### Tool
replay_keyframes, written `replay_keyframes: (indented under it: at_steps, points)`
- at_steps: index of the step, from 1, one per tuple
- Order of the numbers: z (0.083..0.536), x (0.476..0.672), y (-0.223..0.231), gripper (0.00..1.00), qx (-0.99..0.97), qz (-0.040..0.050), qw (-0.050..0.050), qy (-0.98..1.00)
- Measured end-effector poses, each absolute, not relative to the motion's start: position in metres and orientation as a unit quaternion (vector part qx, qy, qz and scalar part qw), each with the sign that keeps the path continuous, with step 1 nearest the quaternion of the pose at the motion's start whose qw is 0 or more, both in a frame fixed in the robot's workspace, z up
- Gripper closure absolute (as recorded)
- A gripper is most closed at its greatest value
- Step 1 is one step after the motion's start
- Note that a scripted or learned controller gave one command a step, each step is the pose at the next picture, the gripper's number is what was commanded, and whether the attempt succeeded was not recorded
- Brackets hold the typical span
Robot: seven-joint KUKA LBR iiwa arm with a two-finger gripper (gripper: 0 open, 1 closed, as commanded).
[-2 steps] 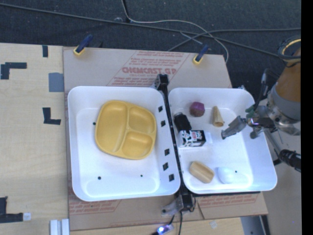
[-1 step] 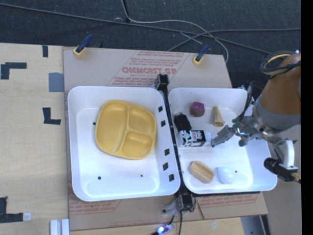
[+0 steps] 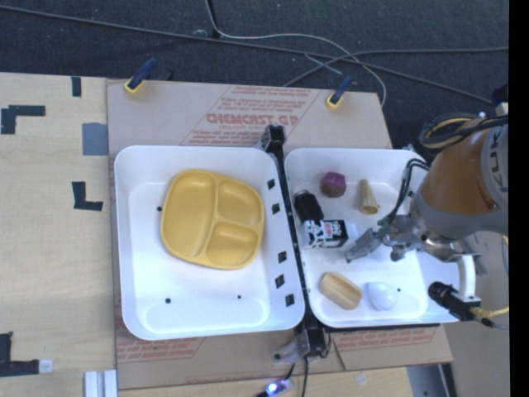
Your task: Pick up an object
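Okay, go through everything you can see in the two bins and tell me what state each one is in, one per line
Yellow divided plate: right way up in the left bin, nothing in its compartments.
Purple ball: loose in the right bin, untouched.
Tan cone: lying on its side.
Black-and-white carton: lying down beside a black block.
Tan loaf: lying flat.
White egg: resting beside the loaf.
Gripper: open, holding nothing, over the right bin.
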State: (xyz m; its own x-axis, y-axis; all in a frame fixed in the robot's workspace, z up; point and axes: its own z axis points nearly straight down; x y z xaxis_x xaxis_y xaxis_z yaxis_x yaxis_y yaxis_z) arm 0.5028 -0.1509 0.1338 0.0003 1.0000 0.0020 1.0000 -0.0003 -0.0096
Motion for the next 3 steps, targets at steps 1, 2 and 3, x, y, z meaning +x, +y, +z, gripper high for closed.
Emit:
replay_keyframes:
  at_steps: [1,2,3]
  points:
    - [0.081,0.502,-0.151,0.0,-0.707,0.0015,0.001,-0.707]
    - [0.093,0.503,-0.152,1.0,-0.707,0.0013,0.0,-0.707]
    - [0.143,0.502,-0.141,1.0,-0.706,-0.0002,0.0,-0.708]
